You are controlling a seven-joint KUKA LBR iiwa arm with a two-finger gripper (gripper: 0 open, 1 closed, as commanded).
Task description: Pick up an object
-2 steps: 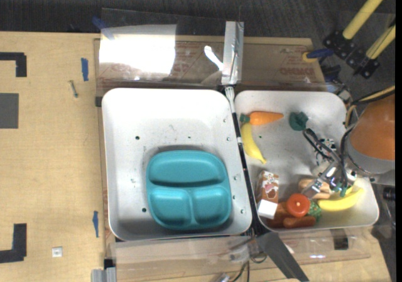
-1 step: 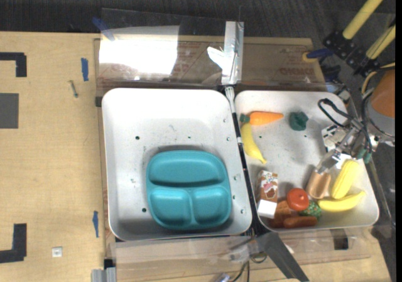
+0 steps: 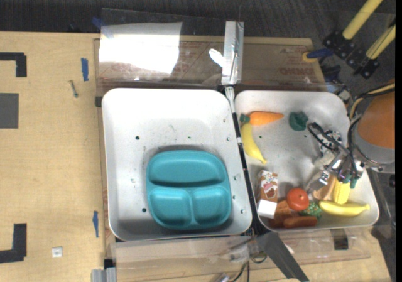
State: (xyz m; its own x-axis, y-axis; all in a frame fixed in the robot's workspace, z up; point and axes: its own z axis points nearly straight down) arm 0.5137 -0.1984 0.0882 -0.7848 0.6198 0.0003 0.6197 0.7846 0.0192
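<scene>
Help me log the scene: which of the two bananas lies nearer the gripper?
The banana at the right bin's near-right corner, just below the gripper; the other banana lies along the left wall.

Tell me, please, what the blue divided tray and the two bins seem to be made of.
The blue divided tray looks like moulded plastic with a matte finish: even teal colour, rounded rims, soft highlights only. The left bin and the right bin seem to be white plastic or thin enamelled sheet, slightly glossy; their floors show dark specks and scuffs. The look alone cannot settle which.
</scene>
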